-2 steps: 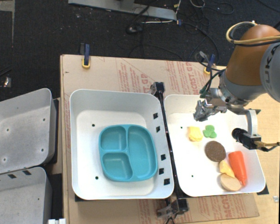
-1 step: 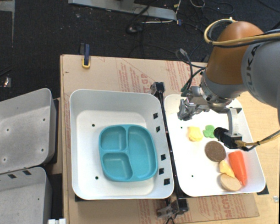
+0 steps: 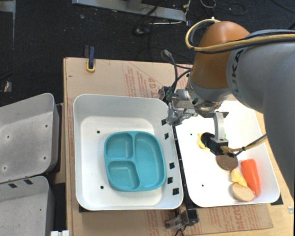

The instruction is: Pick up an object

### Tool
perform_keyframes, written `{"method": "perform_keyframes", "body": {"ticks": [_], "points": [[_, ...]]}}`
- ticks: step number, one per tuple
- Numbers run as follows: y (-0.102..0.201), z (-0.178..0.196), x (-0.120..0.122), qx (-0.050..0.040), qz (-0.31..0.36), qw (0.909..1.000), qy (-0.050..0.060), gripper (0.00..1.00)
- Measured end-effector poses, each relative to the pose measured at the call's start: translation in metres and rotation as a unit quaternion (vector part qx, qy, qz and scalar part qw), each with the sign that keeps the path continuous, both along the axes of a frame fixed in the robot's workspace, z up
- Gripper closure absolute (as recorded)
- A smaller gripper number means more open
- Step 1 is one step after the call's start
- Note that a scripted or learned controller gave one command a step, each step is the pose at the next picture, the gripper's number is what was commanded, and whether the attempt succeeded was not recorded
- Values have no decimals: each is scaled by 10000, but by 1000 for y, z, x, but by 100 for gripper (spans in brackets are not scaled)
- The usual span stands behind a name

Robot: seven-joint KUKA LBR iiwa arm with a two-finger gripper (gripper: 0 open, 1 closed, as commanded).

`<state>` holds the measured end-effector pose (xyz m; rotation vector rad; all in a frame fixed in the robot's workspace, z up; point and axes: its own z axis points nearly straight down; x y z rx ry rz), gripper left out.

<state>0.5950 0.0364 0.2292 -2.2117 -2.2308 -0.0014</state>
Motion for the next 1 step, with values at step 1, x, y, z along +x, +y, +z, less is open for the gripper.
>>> {"method": "perform_keyframes", "body": {"ticks": [1], "points": [[62, 8, 8, 1, -4, 10000, -10, 100]]}}
